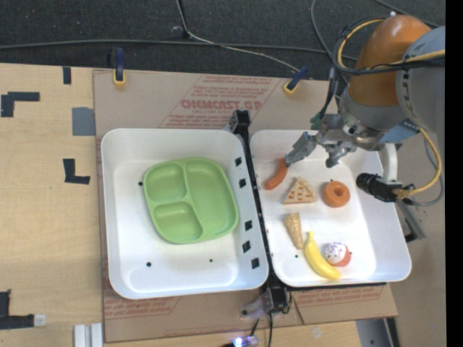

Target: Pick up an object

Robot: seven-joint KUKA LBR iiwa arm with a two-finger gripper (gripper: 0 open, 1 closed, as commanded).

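Note:
My gripper (316, 156) hangs open over the back of the right bin (383, 270), its two fingers spread with nothing between them. Just left of and below the left finger lies an orange sausage (275, 173). A pizza slice (298, 192) sits in front of the gripper, and an orange doughnut (336, 194) lies under the right finger's side. Nearer the front are an ice-cream cone (294, 228), a yellow banana (318, 257) and a red-and-white ball-like toy (336, 252).
The left bin (116, 194) holds a green divided plate (190, 199). A black divider (247, 194) runs between the bins. Cables loop around the arm's orange wrist (383, 49) at the upper right. Yellow clamps (119, 76) hold the cardboard at the back.

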